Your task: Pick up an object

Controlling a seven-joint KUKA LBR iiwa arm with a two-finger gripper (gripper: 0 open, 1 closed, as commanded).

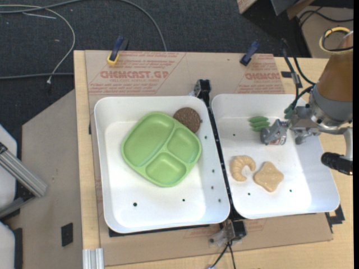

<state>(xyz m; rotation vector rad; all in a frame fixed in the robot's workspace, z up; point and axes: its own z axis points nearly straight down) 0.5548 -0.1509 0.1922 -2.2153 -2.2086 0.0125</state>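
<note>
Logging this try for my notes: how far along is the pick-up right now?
Done: the arm has reached into the right bin, and its hand sits low beside the green item. In hand: nothing visibly lifted; whether anything is gripped cannot be told. Left: the grasp and lift. The croissant and tan piece lie on the bin floor.

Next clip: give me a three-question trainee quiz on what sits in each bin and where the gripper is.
1. True or false: the green divided plate lies in the left bin.
2. Which item touches that plate's far edge: A) brown cookie B) croissant C) tan pastry?
3. Fill in: the gripper is over the ___ bin, beside a green item.

Key: 1 true; 2 A; 3 right.
</note>
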